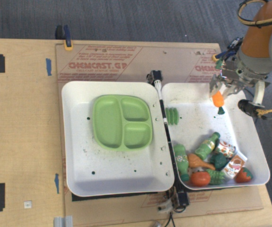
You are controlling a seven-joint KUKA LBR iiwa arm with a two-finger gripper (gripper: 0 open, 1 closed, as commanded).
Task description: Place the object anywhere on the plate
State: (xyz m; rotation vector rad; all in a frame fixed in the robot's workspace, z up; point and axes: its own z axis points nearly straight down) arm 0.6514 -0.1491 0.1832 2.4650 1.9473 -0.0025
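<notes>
My gripper (219,94) is clamped on the carrot (217,100), so I'd carry it high over the divider to the plate (122,122).

1. Evenly and brightly lit from overhead, no hard glare.
2. Soft, short shadows under the white bins (117,186) along their near edges.
3. Slightly soft focus throughout; small print on the table (27,126) illegible.
4. Mild noise on the dark floor (126,8).
</notes>
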